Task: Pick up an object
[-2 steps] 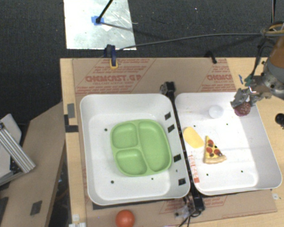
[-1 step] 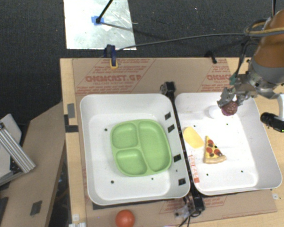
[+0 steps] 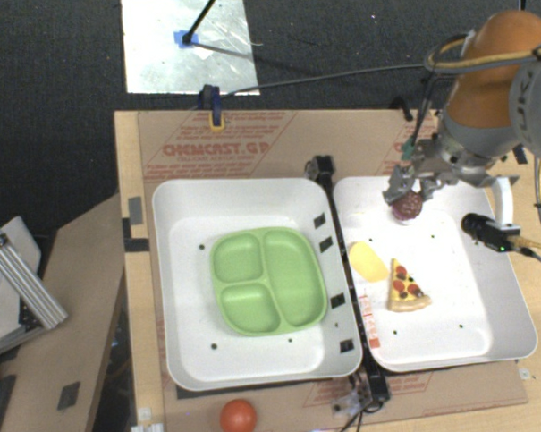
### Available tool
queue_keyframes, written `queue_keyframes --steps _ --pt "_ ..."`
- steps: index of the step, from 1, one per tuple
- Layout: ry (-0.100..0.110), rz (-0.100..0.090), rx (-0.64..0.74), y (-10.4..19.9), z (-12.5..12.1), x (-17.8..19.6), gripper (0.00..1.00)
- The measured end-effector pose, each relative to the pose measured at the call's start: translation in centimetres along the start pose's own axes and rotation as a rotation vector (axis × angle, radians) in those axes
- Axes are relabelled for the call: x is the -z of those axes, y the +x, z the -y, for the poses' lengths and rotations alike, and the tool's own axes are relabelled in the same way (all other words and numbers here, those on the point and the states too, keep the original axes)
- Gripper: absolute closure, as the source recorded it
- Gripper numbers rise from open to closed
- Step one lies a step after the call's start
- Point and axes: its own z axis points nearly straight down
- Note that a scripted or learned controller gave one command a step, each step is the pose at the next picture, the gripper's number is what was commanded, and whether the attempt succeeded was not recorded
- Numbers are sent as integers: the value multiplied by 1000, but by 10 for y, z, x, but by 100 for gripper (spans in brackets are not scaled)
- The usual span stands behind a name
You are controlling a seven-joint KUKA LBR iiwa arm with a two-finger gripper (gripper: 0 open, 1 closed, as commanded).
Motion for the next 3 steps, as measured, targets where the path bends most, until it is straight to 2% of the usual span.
queue_keyframes --steps 2,3 --pt "2 0 0 109 34 -5 100" --pt "2 0 -1 156 34 -15 100"
